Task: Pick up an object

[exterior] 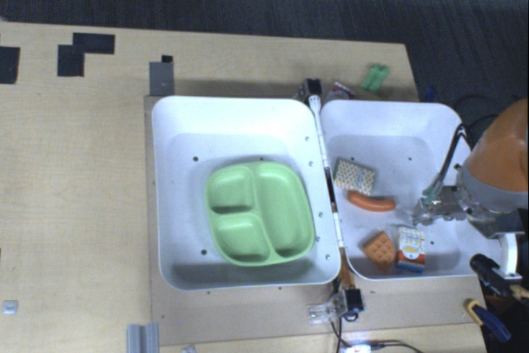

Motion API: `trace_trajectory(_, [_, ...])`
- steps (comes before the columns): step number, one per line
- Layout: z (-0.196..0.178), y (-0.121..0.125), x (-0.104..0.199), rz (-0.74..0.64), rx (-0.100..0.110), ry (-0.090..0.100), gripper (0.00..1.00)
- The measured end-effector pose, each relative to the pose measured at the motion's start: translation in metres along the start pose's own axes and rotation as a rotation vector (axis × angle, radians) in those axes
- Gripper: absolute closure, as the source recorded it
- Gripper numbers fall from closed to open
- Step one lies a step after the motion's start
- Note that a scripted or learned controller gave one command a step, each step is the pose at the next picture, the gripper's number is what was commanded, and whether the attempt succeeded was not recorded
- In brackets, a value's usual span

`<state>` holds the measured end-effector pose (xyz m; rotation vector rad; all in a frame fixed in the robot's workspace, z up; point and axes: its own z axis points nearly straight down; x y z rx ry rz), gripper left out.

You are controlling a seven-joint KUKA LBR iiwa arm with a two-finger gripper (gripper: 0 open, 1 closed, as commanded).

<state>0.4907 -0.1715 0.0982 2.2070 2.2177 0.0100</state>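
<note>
The right bin (388, 120) holds several small things. A speckled pale block (355, 175) lies near the divider, with an orange-red sausage (371, 202) just below it. A brown waffle-like piece (379, 249) sits at the front beside a small white box with red and blue print (411, 248). My gripper (428, 209) hangs over the bin's right part, just right of the sausage and above the small box. Nothing shows between it and the bin floor.
The left bin (178, 178) holds a green divided plate (260, 211). A green object (374, 78) lies on the bench behind the right bin. The arm's orange band (502, 153) overhangs that bin's right wall. Cables and clips (343, 306) sit in front of the bins.
</note>
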Motion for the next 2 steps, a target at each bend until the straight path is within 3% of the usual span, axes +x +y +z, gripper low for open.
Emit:
trace_trajectory(1, [-0.057,-0.002,-0.036,0.004,0.009,0.002,1.00])
trace_trajectory(2, [-0.140,0.041,0.061,0.000,0.008,0.006,1.00])
